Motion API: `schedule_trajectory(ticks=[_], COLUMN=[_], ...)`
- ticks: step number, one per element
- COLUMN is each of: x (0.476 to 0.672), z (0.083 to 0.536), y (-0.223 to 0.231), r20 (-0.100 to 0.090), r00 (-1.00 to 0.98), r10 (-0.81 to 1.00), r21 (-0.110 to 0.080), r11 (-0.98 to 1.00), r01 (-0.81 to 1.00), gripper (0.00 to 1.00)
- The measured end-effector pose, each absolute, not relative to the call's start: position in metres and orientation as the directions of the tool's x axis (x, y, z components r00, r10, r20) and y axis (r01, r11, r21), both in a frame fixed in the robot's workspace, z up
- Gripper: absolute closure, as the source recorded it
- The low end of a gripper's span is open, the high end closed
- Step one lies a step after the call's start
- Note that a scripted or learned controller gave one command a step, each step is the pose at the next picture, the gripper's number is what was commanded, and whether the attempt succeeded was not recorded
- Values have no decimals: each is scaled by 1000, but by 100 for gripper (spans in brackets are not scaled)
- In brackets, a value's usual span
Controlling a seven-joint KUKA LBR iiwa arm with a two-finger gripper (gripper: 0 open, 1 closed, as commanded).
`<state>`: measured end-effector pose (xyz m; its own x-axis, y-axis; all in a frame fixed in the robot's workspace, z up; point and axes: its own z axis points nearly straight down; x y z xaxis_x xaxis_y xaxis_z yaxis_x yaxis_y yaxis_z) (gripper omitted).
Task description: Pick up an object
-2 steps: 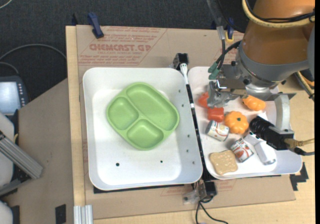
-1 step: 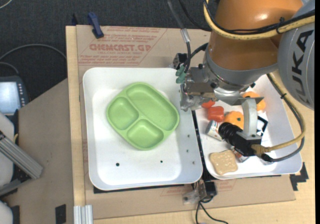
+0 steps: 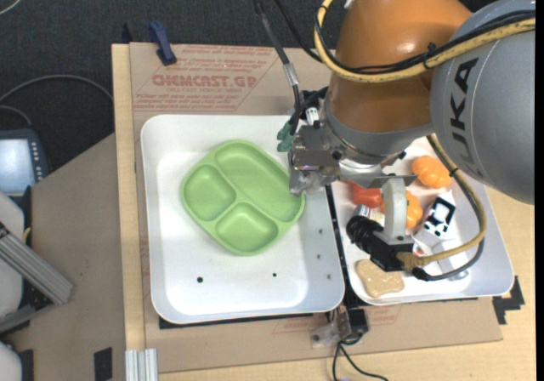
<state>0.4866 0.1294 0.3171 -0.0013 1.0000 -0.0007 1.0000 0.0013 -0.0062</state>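
A light green divided plate [image 3: 238, 196] lies in the left bin [image 3: 170, 286], slightly right of its middle. My gripper [image 3: 299, 180] hangs under the big grey and orange wrist, right at the plate's right edge, over the seam between the bins. The wrist hides how it meets the plate. In the right bin [image 3: 493, 273] I see an orange piece [image 3: 431, 171], a red-orange piece [image 3: 367, 196], a black-and-white block [image 3: 439, 218] and a tan biscuit-shaped piece [image 3: 380, 280]. The arm covers much of that bin.
Both bins rest on a cardboard sheet [image 3: 212, 77] with red print. A blue clip [image 3: 161, 41] sits at its back left corner. Bare white floor of the left bin lies in front of and left of the plate.
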Motion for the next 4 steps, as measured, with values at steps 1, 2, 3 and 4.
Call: schedule_trajectory(ticks=[1,2,3,4], x=[477,480,481,478], z=[207,223,380,322], y=[78,82,131,167], r20=[-3,0,8,-1], r00=[7,1,-8,-4], r10=[1000,1000,1000,1000], r21=[-12,1,19,-7], r11=[-7,-1,8,4], r01=[1000,1000,1000,1000], gripper=[100,100,100,100])
